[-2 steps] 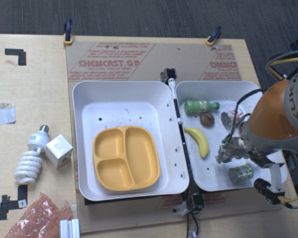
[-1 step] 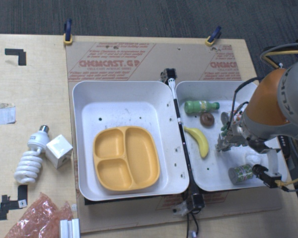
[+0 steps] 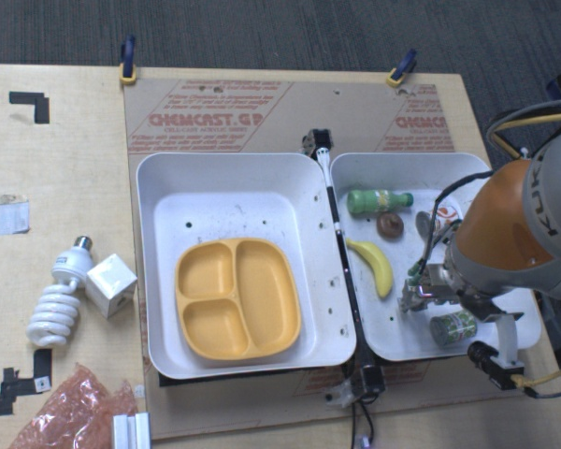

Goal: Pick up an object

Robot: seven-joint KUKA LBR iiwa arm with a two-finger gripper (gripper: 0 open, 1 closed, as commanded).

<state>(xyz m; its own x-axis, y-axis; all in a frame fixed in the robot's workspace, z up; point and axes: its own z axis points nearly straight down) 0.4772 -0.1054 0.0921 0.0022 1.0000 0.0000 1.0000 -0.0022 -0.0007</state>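
Gripper (image 3: 419, 295) at lower right of frame, low in right bin (image 3: 393, 344); finger opening cannot be determined, largely hidden by wrist. Nothing seen held. Alongside, partly covered: one green can (image 3: 452, 326). Also one banana (image 3: 375, 265), one green bottle (image 3: 379, 201), one brown object (image 3: 390, 224). Left bin (image 3: 159, 213): one yellow divided plate (image 3: 237, 298). Brown board (image 3: 215, 110) on tan bench (image 3: 56, 204).

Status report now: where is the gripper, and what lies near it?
Gripper low in right bin, beside banana. Green can close below it. Nothing seen held.
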